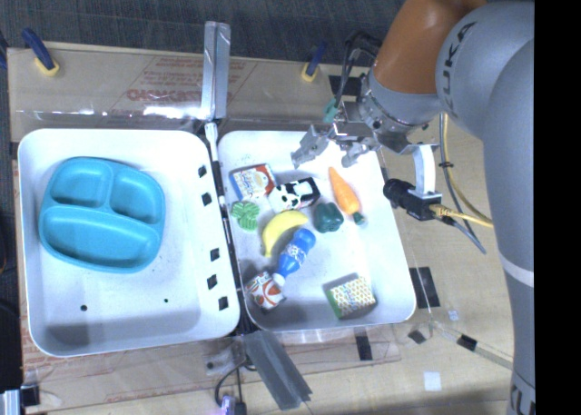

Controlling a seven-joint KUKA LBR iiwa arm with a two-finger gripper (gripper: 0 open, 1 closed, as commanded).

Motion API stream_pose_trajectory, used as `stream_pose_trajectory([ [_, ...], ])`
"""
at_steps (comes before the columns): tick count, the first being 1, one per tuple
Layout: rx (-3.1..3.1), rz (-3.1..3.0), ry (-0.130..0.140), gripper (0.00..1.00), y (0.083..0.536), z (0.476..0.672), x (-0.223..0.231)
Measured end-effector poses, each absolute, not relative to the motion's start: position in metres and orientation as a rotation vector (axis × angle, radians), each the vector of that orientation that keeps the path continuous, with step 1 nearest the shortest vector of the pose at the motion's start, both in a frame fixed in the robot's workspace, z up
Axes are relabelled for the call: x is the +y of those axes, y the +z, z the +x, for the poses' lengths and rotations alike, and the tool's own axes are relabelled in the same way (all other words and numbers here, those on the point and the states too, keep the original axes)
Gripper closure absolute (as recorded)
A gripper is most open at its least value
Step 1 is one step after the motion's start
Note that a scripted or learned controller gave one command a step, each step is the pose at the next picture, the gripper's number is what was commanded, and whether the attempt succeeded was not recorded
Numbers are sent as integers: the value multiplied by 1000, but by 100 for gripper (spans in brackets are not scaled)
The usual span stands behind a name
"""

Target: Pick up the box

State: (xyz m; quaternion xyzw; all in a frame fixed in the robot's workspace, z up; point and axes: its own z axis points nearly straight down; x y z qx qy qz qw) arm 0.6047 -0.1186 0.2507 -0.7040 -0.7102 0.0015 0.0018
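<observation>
The gripper (334, 143) hung with jaws wide near the frame's upper middle, so crowded toys risked blocking the box (251, 181).

Arm (472, 50): dark letters on the grey casing beside the orange band, partly seen at a slant, reads as "KU", rest cut off. Cardboard sheet (154, 77) behind the bins: faint red printed lines, too blurred to read. Small box (251, 181) in right bin: coloured print, illegible.
</observation>
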Motion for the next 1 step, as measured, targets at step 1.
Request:
stream_pose_trajectory([
  [1, -2425, -1996, 1, 0, 100, 651, -97],
])
